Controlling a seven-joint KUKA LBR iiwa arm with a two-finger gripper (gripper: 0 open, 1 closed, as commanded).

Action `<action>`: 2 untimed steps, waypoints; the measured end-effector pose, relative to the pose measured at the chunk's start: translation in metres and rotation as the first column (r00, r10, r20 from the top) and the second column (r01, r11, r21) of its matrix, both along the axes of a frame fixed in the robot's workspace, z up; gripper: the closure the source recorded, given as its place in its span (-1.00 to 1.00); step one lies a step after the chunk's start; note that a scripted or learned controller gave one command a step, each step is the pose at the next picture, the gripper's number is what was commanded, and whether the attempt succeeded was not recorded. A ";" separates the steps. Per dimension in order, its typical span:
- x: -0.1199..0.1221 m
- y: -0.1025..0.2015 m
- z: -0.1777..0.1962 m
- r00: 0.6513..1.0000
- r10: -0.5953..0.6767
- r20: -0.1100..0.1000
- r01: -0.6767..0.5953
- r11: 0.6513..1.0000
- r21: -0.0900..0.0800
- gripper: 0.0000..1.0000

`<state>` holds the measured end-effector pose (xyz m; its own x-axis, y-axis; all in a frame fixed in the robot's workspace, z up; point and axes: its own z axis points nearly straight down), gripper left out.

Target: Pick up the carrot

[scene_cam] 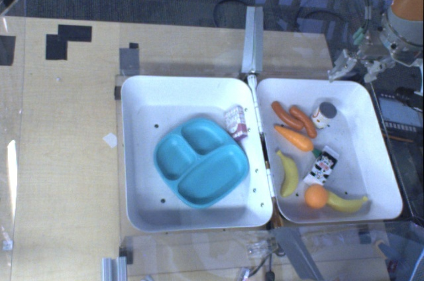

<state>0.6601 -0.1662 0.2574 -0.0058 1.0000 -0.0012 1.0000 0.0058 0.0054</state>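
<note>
Spanning a pale wooden bench (66, 140), two white bins (132, 160) sit.

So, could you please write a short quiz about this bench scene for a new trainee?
1. True or false: the orange tapered carrot lies in the right white bin.
2. Which bin holds the blue divided plastic plate?
A. left white bin
B. right white bin
3. Fill in: the metal pincer hovers above the right bin's ____ rim.

Key: 1 true; 2 A; 3 far
</note>
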 end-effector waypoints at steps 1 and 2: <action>-0.052 0.013 0.031 0.956 -0.293 -0.001 0.293 0.956 0.001 -1.00; -0.051 0.053 -0.136 0.987 -0.158 -0.003 0.158 0.987 0.001 -1.00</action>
<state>0.6088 -0.1128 0.1218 0.1520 0.9884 0.0003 0.9884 -0.1520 0.0026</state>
